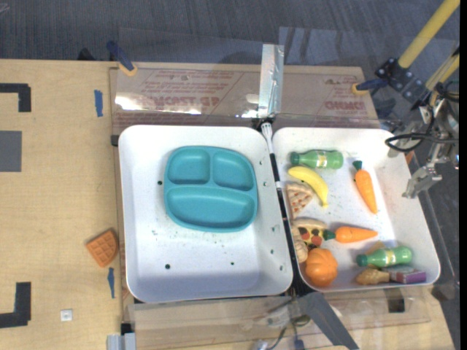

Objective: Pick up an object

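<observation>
The right bin [408, 217] holds toy food: a green bottle [317, 159], a banana [309, 183], an upright carrot [365, 188], a second carrot [354, 233] lying flat, pizza slices [298, 198], an orange fruit [321, 266], another green bottle [385, 256] and a purple piece [410, 275]. My gripper [422, 177] hangs at the bin's right rim, right of the upright carrot and apart from every item. It is small and partly lost among cables. Nothing is visibly held.
The left bin [146, 254] carries a teal divided plate [211, 188]. A toy waffle [102, 247] lies on the bench left of the bins. A metal divider post [271, 79] stands behind the seam between the bins. Yellow bars [434, 20] cross the top right.
</observation>
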You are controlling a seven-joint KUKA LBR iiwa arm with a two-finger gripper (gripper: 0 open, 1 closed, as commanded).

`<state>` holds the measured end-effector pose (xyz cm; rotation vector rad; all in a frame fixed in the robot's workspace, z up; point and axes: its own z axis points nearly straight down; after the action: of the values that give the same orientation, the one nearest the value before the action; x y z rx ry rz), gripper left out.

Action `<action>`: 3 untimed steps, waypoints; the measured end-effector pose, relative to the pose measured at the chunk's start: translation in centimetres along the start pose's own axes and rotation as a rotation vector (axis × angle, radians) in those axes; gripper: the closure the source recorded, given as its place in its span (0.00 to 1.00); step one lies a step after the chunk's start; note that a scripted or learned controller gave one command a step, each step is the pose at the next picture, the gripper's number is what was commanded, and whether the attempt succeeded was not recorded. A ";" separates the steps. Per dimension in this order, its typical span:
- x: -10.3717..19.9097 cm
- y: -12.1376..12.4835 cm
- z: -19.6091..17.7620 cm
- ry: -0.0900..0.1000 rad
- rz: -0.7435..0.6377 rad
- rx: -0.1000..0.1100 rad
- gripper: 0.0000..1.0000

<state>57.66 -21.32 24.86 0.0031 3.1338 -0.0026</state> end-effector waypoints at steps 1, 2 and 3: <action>-0.8 -0.8 11.2 0.011 -0.040 -0.005 0.00; -2.4 -1.4 14.3 -0.033 0.062 0.011 0.00; -4.2 -1.4 14.4 -0.030 0.186 0.008 0.00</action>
<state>62.02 -22.76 10.49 0.2914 3.0899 -0.0147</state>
